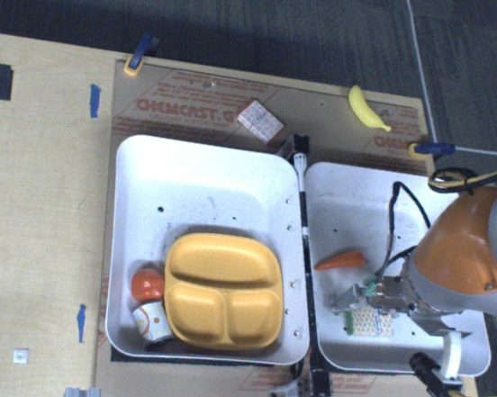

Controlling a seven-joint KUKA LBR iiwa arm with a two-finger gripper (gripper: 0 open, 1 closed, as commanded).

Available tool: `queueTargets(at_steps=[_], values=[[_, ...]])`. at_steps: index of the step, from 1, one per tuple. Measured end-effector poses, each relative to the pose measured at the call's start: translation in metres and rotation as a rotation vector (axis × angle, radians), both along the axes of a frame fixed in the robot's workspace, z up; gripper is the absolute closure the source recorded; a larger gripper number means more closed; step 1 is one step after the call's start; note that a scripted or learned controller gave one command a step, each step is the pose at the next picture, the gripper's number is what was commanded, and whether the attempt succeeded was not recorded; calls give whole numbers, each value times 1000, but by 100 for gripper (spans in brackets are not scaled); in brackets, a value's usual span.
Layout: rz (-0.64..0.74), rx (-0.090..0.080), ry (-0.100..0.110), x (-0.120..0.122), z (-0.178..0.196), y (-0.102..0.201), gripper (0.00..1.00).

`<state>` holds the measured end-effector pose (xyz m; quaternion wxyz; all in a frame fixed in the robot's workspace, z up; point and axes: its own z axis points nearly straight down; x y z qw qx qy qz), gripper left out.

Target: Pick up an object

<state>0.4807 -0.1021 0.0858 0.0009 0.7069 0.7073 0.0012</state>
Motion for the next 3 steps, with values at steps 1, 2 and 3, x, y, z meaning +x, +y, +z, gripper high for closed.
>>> queueTargets(at_steps=[1, 2, 3], values=[[0, 1, -6, 2, 11, 1, 100], [1, 1, -6, 2, 11, 1, 0], [-1, -1, -1, 0, 0, 9, 0]])
